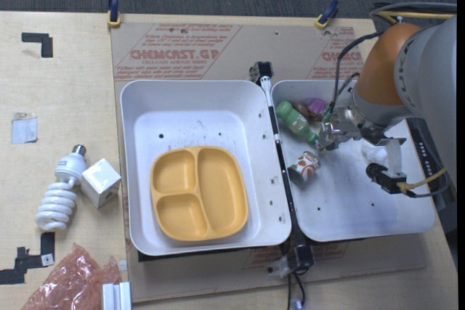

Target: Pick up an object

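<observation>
**Ana:** Claw (328,136) first: where is it? I make it low in the right bin (349,218), at that bin's left side, hanging off the grey arm (407,76) that comes in from the right.

**Ben:** Agreed. Its tip is just beside the green bottle (296,120), on the bottle's right and near end. Whether the claw is open, closed or gripping anything, I cannot tell; the wrist hides that part.

**Ana:** So nothing counts as picked yet. What is on offer?

**Ben:** The green bottle lies on its side along the left wall, a purplish item (315,107) sits just beyond it toward the far edge, and a small can (305,165) with a red and white label lies tipped over nearer to us. There is also something white (379,153) to the right of the claw, partly under the arm.

**Ana:** All crowded into the far left corner, which probably explains why the arm reaches right across the bin.

**Ben:** Likely. The wall beside the bottle leaves little room on that side, so I would judge the can the easier target.

**Ana:** And the left bin (138,178)?

**Ben:** A yellow divided plate (197,192) lies flat in it, well apart from the claw.
</observation>
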`<state>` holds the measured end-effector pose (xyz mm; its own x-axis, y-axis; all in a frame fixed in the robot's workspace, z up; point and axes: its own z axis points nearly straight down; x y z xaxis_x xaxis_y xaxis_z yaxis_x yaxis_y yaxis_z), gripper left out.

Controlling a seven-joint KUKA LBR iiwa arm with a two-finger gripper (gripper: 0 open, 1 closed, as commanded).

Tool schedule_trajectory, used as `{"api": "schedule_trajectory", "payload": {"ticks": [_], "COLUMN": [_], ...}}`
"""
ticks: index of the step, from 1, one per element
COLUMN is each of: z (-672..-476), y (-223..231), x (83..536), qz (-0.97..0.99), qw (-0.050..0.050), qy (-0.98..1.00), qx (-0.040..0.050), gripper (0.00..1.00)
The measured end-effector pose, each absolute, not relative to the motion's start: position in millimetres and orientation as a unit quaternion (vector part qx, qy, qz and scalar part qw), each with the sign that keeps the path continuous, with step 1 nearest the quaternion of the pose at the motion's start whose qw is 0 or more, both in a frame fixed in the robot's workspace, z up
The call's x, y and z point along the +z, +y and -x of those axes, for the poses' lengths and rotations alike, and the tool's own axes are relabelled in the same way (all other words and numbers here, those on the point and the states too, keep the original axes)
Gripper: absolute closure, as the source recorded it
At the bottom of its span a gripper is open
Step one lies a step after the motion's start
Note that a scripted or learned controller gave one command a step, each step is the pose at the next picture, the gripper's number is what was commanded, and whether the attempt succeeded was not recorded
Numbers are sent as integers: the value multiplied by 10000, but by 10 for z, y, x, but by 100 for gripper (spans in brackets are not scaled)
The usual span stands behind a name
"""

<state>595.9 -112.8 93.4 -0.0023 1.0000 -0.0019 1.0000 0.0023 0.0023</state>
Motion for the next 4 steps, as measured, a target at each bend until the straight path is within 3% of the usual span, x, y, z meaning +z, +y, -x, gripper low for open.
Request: {"api": "schedule_trajectory", "payload": {"ticks": [1, 2, 3, 4], "z": [-6569, -5778, -5788, -5028], "y": [-1067, -1802, -1726, -1200], "x": [924, 996, 990, 921], "qz": [-7063, -7068, -7049, -7077], "qw": [-33, 3, -67, -2], "qy": [7079, 7074, 7093, 7065], "qx": [-40, -4, 30, -2], "gripper": [100, 100, 0, 0]}}
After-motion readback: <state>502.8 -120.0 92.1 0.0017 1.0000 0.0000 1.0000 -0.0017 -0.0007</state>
